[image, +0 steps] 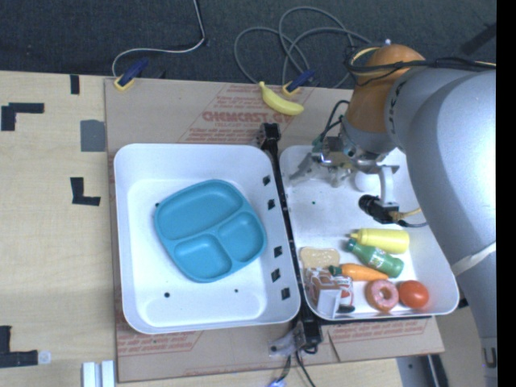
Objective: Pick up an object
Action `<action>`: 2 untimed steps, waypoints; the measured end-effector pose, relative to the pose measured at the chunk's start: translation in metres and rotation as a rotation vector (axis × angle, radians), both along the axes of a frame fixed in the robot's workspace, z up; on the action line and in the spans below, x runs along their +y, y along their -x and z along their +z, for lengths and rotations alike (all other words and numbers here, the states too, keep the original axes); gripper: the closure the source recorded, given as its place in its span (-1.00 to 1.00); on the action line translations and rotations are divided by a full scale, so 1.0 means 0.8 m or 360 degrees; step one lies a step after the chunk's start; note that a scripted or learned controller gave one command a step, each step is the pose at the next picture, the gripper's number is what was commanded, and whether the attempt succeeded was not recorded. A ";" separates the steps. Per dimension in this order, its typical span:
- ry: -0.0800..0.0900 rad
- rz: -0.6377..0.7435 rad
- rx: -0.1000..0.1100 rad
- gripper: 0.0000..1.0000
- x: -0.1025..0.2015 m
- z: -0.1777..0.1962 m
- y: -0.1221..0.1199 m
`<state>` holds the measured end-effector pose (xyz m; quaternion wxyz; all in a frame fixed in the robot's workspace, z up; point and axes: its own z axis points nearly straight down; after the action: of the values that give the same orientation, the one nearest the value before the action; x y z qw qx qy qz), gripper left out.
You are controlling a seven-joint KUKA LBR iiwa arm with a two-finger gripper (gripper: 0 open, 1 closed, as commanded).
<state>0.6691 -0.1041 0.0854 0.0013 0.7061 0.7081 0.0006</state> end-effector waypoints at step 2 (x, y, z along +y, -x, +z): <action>0.0001 -0.0002 0.0001 -1.00 0.001 0.001 0.039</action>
<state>0.6381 -0.1035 0.0859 0.0014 0.7065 0.7078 0.0001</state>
